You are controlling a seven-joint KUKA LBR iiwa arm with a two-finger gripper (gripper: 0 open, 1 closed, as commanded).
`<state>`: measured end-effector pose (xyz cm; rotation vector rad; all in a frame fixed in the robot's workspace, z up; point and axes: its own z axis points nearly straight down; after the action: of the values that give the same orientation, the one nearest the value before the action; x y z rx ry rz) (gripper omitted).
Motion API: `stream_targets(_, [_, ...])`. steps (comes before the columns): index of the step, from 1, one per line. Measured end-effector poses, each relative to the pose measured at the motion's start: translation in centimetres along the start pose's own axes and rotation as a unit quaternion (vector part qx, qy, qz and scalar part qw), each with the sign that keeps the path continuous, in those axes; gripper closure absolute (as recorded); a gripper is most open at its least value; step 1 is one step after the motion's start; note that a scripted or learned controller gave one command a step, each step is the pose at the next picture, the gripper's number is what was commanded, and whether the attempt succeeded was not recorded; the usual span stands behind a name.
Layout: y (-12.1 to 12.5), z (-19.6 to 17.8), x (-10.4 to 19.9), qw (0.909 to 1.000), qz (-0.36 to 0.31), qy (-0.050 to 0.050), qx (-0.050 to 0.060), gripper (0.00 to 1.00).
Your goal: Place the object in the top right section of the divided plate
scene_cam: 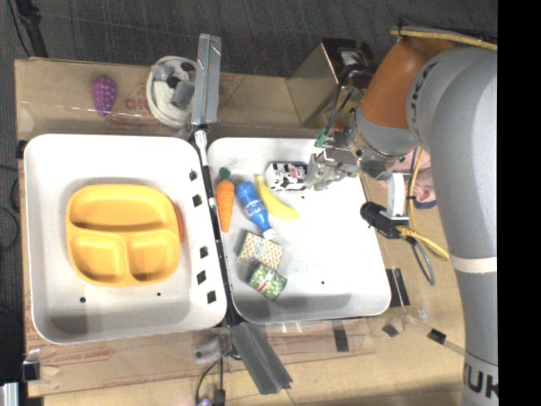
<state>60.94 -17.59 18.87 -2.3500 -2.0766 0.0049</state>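
You're seeing the gripper (319,172) hovering in the right bin (355,260), touching or just beside the black-and-white toy (286,174); can't tell its grip state. Yellow divided plate (124,232) is sitting in the left bin (51,303). Carrot (225,203), blue bottle (253,205), banana (279,203) are lying nearby.

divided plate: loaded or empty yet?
Empty. All three sections of the yellow divided plate show bare; the carrot lies in the right bin.

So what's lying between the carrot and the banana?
The blue bottle lies between the carrot and the banana in the right bin, seen in the camera view.
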Motion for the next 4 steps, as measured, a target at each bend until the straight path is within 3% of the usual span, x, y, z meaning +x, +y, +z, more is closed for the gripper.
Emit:
stream_targets(1, [1.6, -11.4, -0.3, 0.9729, 0.231, 0.0, -0.002, 1.0])
stream_targets(2, [-9.0, -12.6, 11.3, 0.9689, 0.248, 0.001, -0.001, 1.0])
stream_targets(3, [-10.5, -5.1, 20.1, 0.9119, 0.41, -0.001, 0.001, 1.0])
stream_targets(4, [-3.8, -10.4, 18.1, 0.8727, 0.488, 0.0, 0.0, 1.0])
